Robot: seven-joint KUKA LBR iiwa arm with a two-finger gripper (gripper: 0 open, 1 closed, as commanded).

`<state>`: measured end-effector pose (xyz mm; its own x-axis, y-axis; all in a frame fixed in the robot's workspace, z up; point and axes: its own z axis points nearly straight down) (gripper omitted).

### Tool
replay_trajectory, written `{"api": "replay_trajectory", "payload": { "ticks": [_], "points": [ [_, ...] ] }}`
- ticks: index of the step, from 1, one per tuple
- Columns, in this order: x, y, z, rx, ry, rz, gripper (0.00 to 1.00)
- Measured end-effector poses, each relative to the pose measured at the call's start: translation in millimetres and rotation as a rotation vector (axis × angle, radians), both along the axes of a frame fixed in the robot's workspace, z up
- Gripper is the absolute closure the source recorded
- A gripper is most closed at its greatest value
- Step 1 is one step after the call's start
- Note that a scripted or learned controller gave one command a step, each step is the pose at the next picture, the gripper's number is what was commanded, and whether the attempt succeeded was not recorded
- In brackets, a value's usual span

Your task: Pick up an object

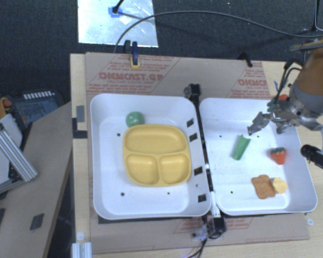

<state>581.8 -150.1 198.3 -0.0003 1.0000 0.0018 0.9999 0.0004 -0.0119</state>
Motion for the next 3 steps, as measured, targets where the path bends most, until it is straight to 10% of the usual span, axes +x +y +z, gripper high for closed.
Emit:
{"api": "replay_trajectory", "payload": {
  "ticks": [1, 3],
  "points": [
    [3.0, 0.5, 7.9, -0.002, -0.013, 0.003, 0.00],
    [5.6, 7.9, -99.7, -0.002, -0.014, 0.001, 0.00]
  ]
}}
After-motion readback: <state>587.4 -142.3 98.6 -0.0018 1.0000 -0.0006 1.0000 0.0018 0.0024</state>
